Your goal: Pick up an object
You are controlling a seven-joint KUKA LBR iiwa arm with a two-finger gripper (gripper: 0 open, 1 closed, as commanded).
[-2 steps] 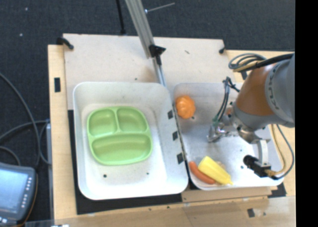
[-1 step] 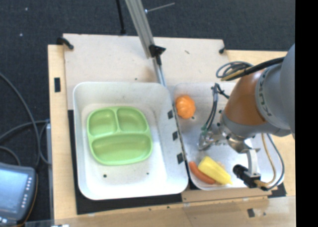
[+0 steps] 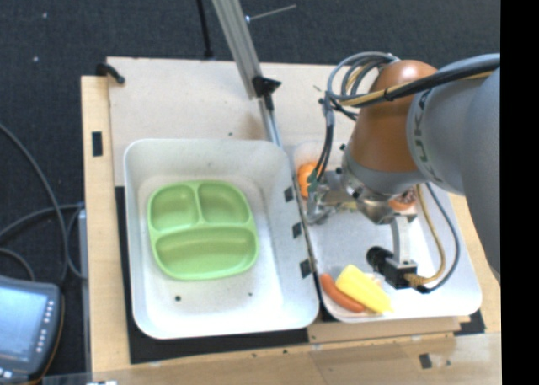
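The gripper [image 3: 324, 198] sits low in the right bin [image 3: 459, 286], close against its left wall, under the arm's orange band [image 3: 389, 126] and grey body. From above, the wrist hides its working end, so whether it is released, clenched or grasping anything cannot be told.

Just beside the gripper, toward the bin's upper left corner, an orange object [image 3: 305, 176] peeks out, mostly covered by the arm. This looks like the likeliest target for the pick. Another small reddish piece [image 3: 408, 200] shows at the far side of the wrist. Near the bin's front edge lie a yellow wedge [image 3: 364, 289] and a carrot [image 3: 338, 294], touching each other, well apart from the gripper. A black part [image 3: 386, 262] hangs on cables between them and the wrist.

The left bin [image 3: 139, 164] holds a green divided plate [image 3: 203, 229], untouched, and both bins rest on the desk [image 3: 177, 97].

The main risk is the corner: an object pressed against the wall leaves little room on one side, so the gripper may strike the rim or close on nothing. The trailing cables could also nudge the wedge and carrot.
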